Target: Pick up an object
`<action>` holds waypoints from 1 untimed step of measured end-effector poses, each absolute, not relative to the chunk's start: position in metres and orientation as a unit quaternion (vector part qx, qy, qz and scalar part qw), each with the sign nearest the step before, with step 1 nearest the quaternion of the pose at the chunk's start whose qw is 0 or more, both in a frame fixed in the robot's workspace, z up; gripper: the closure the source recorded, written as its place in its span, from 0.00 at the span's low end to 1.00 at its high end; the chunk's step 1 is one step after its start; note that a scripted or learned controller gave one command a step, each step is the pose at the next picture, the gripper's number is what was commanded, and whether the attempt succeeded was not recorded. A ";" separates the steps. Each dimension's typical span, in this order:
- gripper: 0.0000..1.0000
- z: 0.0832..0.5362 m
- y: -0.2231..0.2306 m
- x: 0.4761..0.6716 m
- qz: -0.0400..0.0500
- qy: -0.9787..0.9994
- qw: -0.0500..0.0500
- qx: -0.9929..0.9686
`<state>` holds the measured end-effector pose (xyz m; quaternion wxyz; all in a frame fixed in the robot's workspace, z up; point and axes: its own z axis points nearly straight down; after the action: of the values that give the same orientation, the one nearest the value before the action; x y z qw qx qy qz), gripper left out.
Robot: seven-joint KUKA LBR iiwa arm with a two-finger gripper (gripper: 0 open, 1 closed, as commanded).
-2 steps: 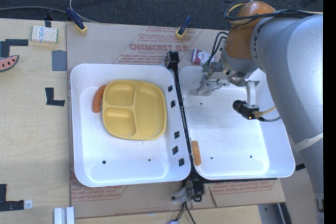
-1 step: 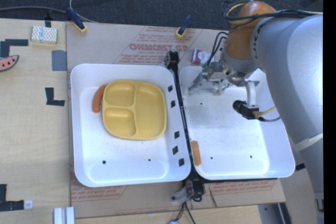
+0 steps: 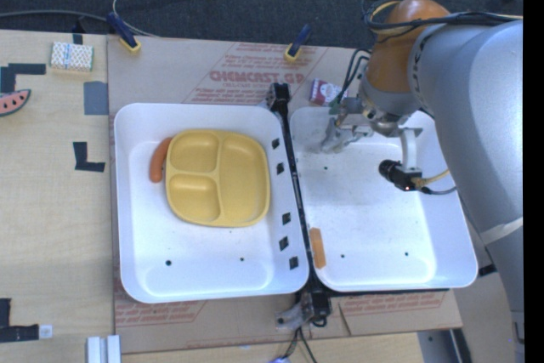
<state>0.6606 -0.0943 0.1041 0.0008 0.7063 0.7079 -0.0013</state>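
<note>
A yellow divided plate (image 3: 218,177) lies in the left bin (image 3: 144,268). An orange sausage-shaped piece (image 3: 157,161) rests against the plate's left rim. A small orange stick (image 3: 317,247) lies at the left wall of the right bin (image 3: 425,259), close to the divider. My gripper (image 3: 338,134) hangs over the upper left corner of the right bin, near bare white floor. It is well apart from the orange stick, and I see nothing in it.
The grey arm (image 3: 476,98) covers the right bin's right side. A black clip strip (image 3: 287,183) runs between the bins. A small red and white packet (image 3: 320,91) lies on the cardboard behind them. Two yellow clamps (image 3: 297,44) hold the cardboard's far edge.
</note>
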 end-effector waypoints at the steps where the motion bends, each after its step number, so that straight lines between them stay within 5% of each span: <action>1: 0.00 0.104 -0.094 0.660 -0.002 0.708 0.001 0.706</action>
<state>0.6605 -0.0943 0.1040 0.0007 0.7062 0.7080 -0.0015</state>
